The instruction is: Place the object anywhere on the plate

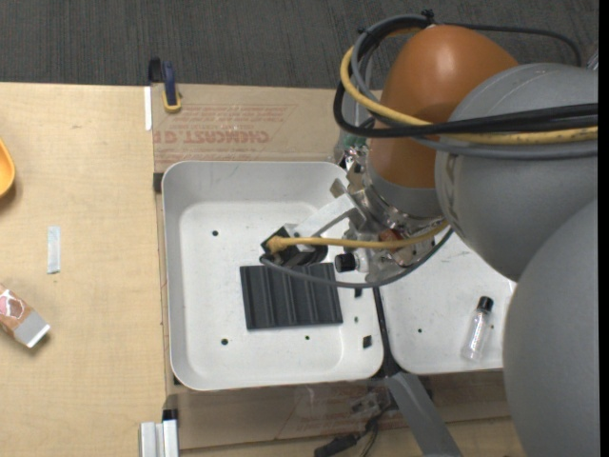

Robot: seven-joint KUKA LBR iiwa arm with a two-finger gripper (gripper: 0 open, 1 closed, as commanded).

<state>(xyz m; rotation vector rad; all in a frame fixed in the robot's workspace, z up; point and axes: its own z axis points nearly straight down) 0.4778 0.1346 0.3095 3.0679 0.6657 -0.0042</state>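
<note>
A dark grey ribbed rectangular plate [290,296] lies flat in the left white bin [181,255], near its front middle. A small clear vial with a black cap [476,329] lies in the right white bin [428,346], close to the front. My gripper [352,258] hangs low over the right side of the left bin, just behind the plate's far right corner. The wrist and the big grey and orange arm hide most of it. Nothing shows between the fingers.
A small black bit [367,342] lies near the left bin's front right corner. On the wooden bench to the left are a grey strip [53,250], a wrapped item [21,318] and an orange thing [5,169] at the edge. The arm covers most of the right bin.
</note>
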